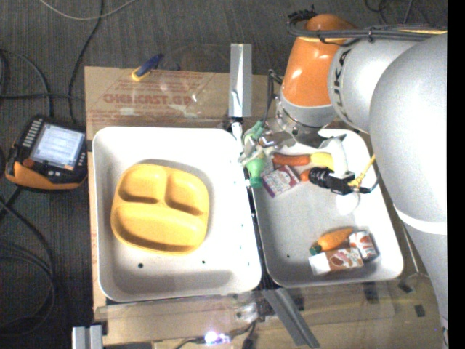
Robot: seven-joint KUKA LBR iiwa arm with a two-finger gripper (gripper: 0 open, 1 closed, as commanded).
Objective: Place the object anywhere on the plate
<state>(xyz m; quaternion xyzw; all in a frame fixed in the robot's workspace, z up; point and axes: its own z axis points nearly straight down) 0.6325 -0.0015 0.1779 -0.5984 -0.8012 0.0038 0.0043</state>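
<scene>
The gripper [256, 145] hangs at the upper left corner of the right bin [290, 257], over a clutter of small toy foods. Whether it is apart or together, I cannot tell. A green piece [255, 167] lies just under it by the bin wall, beside a purple packet [280, 182] and a red piece [290, 160]. The yellow plate [161, 208] sits in the left bin [109, 267], centre left of frame. The green piece looks like light, hard, smooth plastic, likely slippery, best pinched across its narrow middle.
</scene>
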